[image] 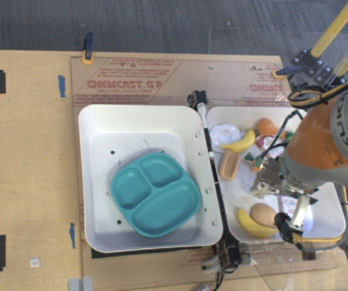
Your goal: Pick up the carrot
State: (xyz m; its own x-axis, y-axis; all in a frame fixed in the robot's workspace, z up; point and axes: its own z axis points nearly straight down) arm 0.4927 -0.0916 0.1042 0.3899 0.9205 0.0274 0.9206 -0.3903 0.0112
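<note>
The gripper (270,184) of the grey-and-orange arm (317,147) hung low over the right-hand bin (331,223) on the desk (28,162). The camera's slanted view did not show whether it was open or closed, and nothing could be seen held in it. What looked like the carrot (266,127), an orange shape, lay near the bin's far wall. It sat just beside a small banana (238,142) and a white lid (225,132), and the arm's cabling partly hid it.

The main risk appeared to be a grab at the wrong object. The gripper stood nearer to a tan cylinder (228,164), a brown egg-shaped item (262,213) and a second banana (251,224) than to the carrot. A descent from this spot would likely close on clutter or on bare bin floor. Should the arm shift toward the carrot, the crowding there could cause trouble. The banana or a red-and-white packet (265,142) might be nudged or caught along with it, and the carrot's rounded form could slip from a shallow pinch against the wall. The left bin (95,180), with its teal divided plate (156,194), lay well apart from the action.
</note>
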